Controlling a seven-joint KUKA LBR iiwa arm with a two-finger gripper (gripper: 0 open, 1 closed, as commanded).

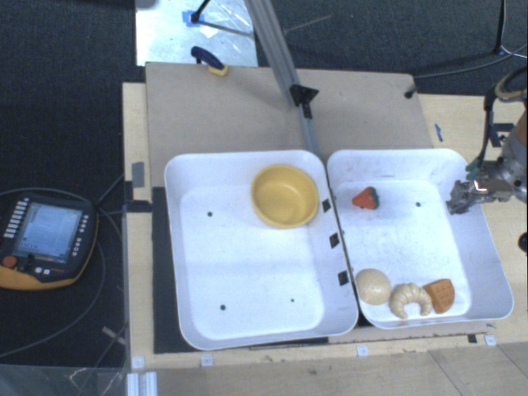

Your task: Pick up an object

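Observation:
The right bin point(412, 246) holds a red strawberry point(365, 198) near its back left. Along its front edge lie a round cream bun point(373, 286), a pale croissant point(410, 299) and an orange bread piece point(440, 294). A yellow bowl point(285, 195) sits at the back right of the left bin point(247, 304). My gripper point(464, 196) hangs over the right bin's right rim, well right of the strawberry and above the pastries' row. Nothing shows between it and the bin floor.
A grey pole point(276, 44) slants over the board behind the bins. A teach pendant point(41, 238) lies on the floor at the left. The bins meet along black clips point(334, 239).

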